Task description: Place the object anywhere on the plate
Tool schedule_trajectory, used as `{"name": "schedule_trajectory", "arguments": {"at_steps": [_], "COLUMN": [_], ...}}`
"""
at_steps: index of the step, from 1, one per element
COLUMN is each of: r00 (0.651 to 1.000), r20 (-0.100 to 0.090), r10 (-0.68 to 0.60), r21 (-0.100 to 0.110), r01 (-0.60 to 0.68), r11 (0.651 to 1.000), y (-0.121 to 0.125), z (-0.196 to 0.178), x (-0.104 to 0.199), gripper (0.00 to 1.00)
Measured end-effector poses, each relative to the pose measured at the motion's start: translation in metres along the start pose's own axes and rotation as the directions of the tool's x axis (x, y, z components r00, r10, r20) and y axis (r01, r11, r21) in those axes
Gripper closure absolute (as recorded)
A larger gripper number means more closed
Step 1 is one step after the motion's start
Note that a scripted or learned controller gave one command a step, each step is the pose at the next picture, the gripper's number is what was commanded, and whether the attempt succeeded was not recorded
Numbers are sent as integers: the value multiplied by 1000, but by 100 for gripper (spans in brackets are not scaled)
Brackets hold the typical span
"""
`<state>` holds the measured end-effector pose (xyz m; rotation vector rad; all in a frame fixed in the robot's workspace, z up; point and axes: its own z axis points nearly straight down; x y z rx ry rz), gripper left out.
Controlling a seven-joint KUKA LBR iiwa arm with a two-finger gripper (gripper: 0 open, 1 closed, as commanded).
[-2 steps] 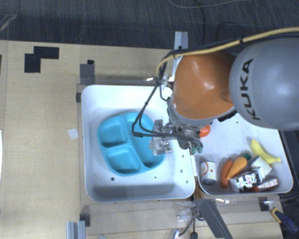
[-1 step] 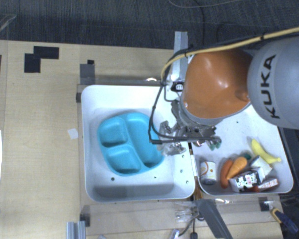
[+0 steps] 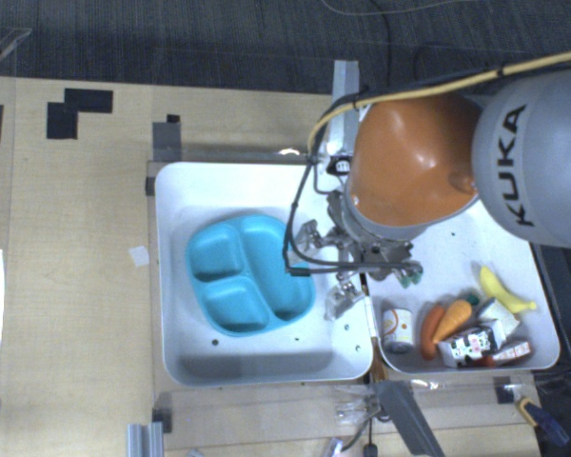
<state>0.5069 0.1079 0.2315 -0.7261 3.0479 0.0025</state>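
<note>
The blue three-compartment plastic plate (image 3: 250, 272), centre-left, carries nothing yet. The gripper (image 3: 347, 296) hangs beside its right rim (jaw state: cannot tell), so placing remains.

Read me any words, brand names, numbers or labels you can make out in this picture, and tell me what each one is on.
"KUKA": black letters running down the grey arm.
White can in the right bin: printed label, too small to read.
Dark packet by the carrot: print too blurred to read.
</note>
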Motion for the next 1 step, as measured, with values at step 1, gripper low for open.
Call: {"name": "schedule_trajectory", "arguments": {"at_steps": [1], "r00": [932], "r20": [-4], "r10": [-362], "r21": [-5], "r01": [362], "r11": [932], "y": [29], "z": [132], "x": [-24], "gripper": [0]}}
